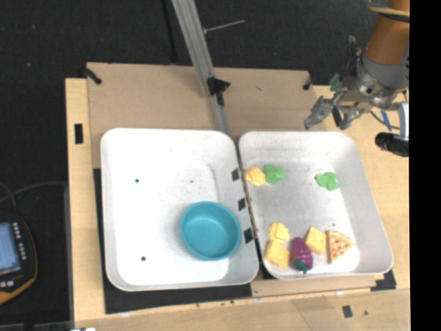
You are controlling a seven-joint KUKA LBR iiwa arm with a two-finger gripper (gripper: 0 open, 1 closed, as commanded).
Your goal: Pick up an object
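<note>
Two white bins (172, 150), tan bench (151, 95), dark floor (41, 33)

One fixed camera above the bench (158, 92), angled down, both bins in frame, arm (386, 43) entering right

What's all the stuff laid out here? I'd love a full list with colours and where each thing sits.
Bins: two, white, side by side on the bench.
Bowl: one, blue, left bin, near its right front.
Green toys: two, right bin, back part; the other further right.
Yellow toy: one, right bin, touching the left green one.
Yellow blocks: about three, right bin front.
Purple grapes: one, among the blocks.
Pizza slice: one, orange-tan, right bin front.
Arm: one, grey and orange, upper right.
Hand: one, grey, above the right bin's back edge.
</note>
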